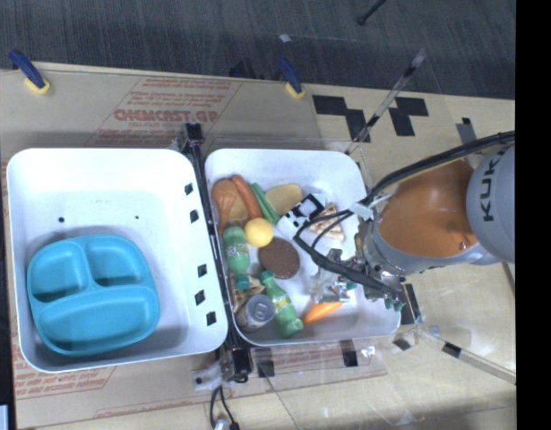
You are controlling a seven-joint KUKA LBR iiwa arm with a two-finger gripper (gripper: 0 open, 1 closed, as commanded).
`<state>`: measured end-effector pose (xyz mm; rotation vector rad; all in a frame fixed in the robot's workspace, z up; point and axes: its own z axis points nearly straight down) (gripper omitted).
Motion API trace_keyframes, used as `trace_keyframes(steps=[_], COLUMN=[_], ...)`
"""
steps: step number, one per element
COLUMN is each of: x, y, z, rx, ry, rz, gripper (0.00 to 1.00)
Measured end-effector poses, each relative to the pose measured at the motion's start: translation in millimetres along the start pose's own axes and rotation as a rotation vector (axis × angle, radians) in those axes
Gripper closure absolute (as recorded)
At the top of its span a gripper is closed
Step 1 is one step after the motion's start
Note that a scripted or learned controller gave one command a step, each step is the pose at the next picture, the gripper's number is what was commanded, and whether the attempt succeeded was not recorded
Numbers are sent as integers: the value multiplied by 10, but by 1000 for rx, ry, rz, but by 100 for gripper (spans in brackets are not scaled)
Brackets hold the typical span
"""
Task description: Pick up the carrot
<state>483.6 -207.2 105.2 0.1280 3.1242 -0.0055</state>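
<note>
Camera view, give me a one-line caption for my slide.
KUKA arm reaches into the right bin of toy food, gripper near an orange carrot; blue tray in left bin.

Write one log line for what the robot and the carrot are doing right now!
task: pick up carrot | carrot: lying in right bin, near front wall | gripper: low over bin, just above carrot | held: nothing seen

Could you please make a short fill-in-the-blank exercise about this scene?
1. The blue tray lies in the ____ bin.
2. The arm has an ____ band.
3. The lemon is ____ in colour.
4. The can lies near the right bin's ____ wall.

Missing words: left; orange; yellow; front
</note>
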Motion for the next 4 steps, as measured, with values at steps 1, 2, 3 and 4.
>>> trace_keyframes(steps=[1, 2, 3, 4], x=[1, -24, -23, -14], y=[0, 3, 5, 30], z=[2, -106, -104, 73], rx=[0, 3, 2, -8], ry=[0, -4, -4, -3], rz=[0, -7, -6, -165], gripper=[0, 100, 0, 0])
